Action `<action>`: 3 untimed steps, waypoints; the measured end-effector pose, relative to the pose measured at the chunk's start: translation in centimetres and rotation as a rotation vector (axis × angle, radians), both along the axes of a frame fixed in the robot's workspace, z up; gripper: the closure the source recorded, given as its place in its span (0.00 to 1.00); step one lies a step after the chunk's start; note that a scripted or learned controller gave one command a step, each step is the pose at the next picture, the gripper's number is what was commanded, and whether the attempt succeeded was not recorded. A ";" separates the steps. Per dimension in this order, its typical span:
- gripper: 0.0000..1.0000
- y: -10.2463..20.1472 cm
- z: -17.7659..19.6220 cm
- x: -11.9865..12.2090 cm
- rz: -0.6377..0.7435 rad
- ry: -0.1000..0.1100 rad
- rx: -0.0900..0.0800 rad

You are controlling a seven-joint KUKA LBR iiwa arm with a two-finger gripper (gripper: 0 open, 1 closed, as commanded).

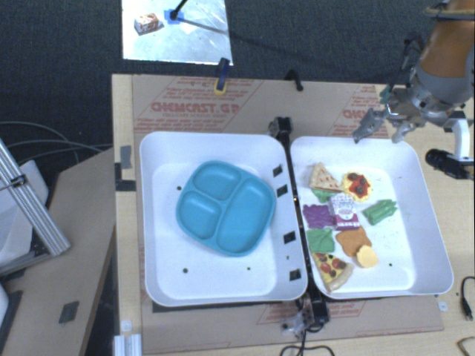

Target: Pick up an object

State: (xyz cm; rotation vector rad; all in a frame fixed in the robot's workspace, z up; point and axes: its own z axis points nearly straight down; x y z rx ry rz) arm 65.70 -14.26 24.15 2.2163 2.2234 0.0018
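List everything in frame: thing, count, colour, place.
bins: 2, white, side by side on the bench
divided plate: 1, blue, left bin centre
pizza slices: 2, tan with red, right bin, far and near ends
green pieces: 3, green, right bin, spread through the pile
purple piece: 1, purple, right bin middle
orange piece: 1, orange, right bin, beside a yellow round
cardboard sheet: 1, brown, under the bins
arm: 1, grey and orange, upper right
gripper: 1, fingers apart, above right bin's far rim, holding nothing
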 end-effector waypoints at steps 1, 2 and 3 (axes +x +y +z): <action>0.00 1.6 -12.7 -4.7 -0.002 0.011 0.004; 0.00 2.0 -15.4 1.7 0.004 -0.012 -0.001; 0.00 3.0 -15.2 -0.8 -0.003 -0.013 -0.003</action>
